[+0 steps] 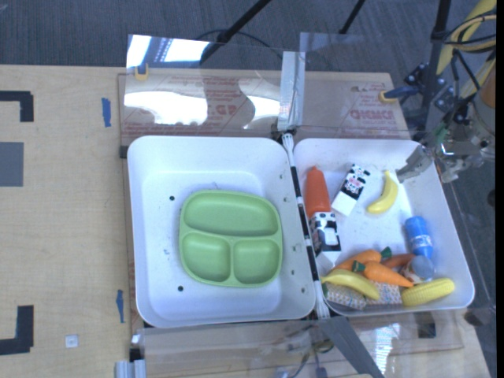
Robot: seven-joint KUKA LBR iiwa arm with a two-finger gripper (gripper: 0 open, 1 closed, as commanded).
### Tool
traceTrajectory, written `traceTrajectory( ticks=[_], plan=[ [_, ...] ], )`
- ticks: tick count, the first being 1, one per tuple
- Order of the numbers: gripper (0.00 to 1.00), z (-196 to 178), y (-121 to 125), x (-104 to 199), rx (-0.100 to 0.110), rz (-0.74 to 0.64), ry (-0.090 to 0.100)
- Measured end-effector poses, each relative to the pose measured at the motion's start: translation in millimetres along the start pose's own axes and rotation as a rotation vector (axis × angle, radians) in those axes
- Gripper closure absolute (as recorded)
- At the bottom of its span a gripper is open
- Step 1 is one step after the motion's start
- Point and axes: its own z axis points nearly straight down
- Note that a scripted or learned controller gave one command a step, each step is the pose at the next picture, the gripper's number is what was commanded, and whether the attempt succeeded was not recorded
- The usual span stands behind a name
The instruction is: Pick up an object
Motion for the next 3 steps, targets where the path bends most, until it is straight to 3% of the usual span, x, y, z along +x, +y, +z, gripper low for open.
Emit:
traceTrajectory(
  ticks=[1,2,3],
  plan=[
    [0.0,125,40,-22,0.0,0.01,0.0],
    [0.0,159,54,-17,-0.006,0.025,0.004],
    [1.0,150,55,-18,-0.008,0.021,-0.001]
  ],
)
